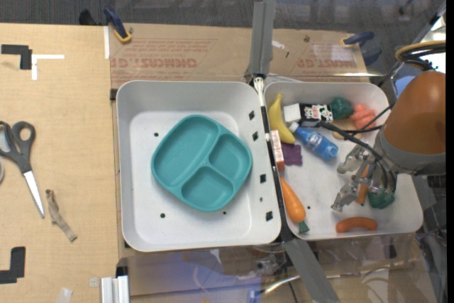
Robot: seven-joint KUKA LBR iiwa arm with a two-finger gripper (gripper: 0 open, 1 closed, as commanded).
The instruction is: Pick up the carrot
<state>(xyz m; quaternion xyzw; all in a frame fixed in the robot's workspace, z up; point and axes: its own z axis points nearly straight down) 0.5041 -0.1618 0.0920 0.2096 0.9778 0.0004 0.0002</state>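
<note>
The carrot [291, 201], orange with a green stub at its near end, lies along the left wall of the right bin [404, 220], toward the front. My gripper [347, 182] hangs over the right half of that bin, well to the right of the carrot and apart from it. Its two silver fingers [350, 164] stand apart, so it is open. A small orange piece [363, 191] shows close by the base of the fingers; I cannot tell what it is. The arm's orange band [422, 117] covers the bin's right wall.
The right bin also holds a banana [275, 120], a blue bottle [316, 142], a purple piece [291, 155], a green toy [341, 108], a pink toy [362, 116], a sausage [357, 225] and a dark green item [381, 199]. A teal divided plate [202, 163] lies in the left bin [135, 223]. Scissors [25, 160] lie on the bench.
</note>
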